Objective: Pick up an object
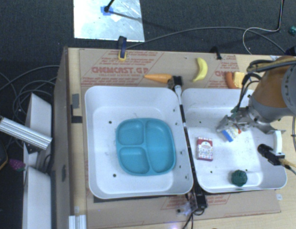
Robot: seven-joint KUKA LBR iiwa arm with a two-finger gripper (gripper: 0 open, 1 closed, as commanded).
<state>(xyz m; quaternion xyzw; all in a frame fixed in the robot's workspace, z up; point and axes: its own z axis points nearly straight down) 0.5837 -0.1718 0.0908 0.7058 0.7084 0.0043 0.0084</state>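
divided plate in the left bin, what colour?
Light blue plate, clearest in the camera view.

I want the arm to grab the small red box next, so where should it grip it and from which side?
Come straight down on the red box. It lies flat in the right bin, so pinch across its two long edges, which are the narrower span. Bare floor around it leaves room for the fingers.

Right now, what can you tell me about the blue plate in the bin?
The blue plate is a light blue divided tray with rounded corners and three compartments: one long one on its right side and two on its left. It looks like smooth plastic. It lies flat in the middle of the left white bin, turned slightly askew, with nothing in it.
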